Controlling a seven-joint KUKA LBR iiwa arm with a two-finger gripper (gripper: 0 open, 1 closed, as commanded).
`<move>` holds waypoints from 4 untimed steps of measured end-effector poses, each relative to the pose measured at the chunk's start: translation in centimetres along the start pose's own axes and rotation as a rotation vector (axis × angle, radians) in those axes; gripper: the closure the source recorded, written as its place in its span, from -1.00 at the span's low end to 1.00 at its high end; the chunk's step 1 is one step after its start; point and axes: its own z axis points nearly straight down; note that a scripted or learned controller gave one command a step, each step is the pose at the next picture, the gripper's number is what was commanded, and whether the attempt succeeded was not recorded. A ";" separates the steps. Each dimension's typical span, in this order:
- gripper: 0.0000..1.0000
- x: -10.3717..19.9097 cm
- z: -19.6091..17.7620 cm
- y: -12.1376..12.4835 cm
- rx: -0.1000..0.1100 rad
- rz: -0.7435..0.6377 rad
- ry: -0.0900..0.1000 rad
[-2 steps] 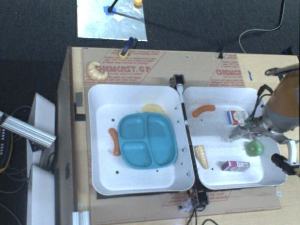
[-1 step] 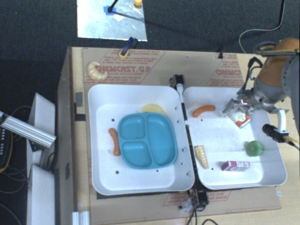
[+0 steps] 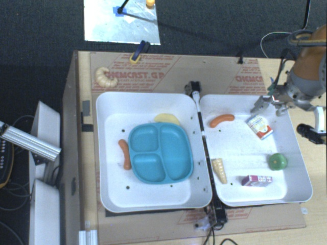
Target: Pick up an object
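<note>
1. I see two white bins side by side, one on the view's left (image 3: pixel 110 137) and one on its right (image 3: pixel 301 182), meeting along a dark seam.
2. A brown printed cardboard sheet (image 3: pixel 168 73) lies under both.
3. A pale curled thing (image 3: pixel 106 76), possibly a toy grub, rests on the cardboard beyond the left-hand bin.
4. A blue-and-yellow clip (image 3: pixel 139 51) sits at the cardboard's far edge.
5. Past it, a silvery sheet (image 3: pixel 110 19) bears a small yellow ball (image 3: pixel 149 2).
</note>
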 end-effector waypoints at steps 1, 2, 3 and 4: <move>-1.00 0.0 1.3 -2.6 0.004 0.003 0.001; -1.00 0.0 3.6 -3.5 0.004 0.004 0.001; -1.00 0.1 4.3 2.1 0.002 0.000 0.001; -1.00 0.0 2.3 -0.1 0.002 0.002 0.000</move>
